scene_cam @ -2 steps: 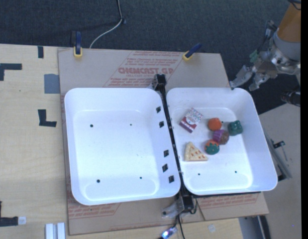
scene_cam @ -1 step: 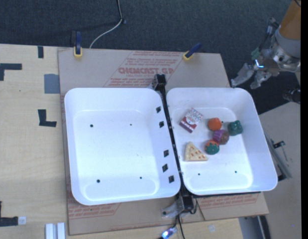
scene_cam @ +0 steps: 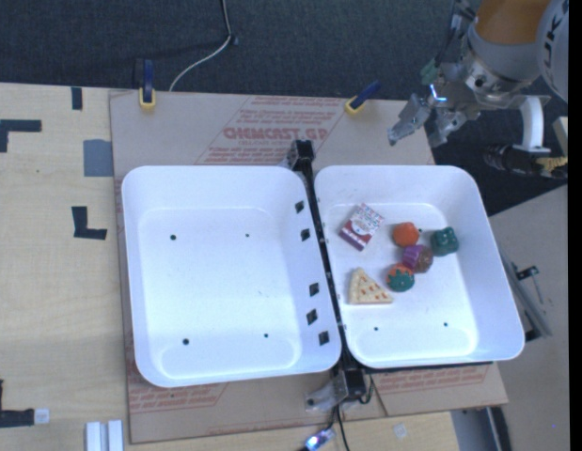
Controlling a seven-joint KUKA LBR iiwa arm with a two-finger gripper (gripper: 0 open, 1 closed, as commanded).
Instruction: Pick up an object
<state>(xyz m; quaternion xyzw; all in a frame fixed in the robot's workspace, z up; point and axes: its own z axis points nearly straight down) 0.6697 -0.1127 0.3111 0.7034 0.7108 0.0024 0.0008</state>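
Two bins: white, side by side on the table (scene_cam: 46, 280), meeting at a dark middle seam.
Pincer: the pincer (scene_cam: 424, 120) hangs beyond the right bin's far rim, over the brown board (scene_cam: 262, 134); fingers apart, nothing between them, touching nothing.
Open room: the right bin (scene_cam: 479, 327) has bare floor along its near and right sides.
Left bin: the left bin (scene_cam: 215, 280) shows bare white floor.
Right bin contents: a red-and-white packet (scene_cam: 362, 225), an orange ball (scene_cam: 405, 234), a green piece (scene_cam: 445, 241), a purple piece (scene_cam: 418, 256), a red-and-green piece (scene_cam: 401, 277) and a yellow wedge (scene_cam: 368, 288), clustered near its middle.
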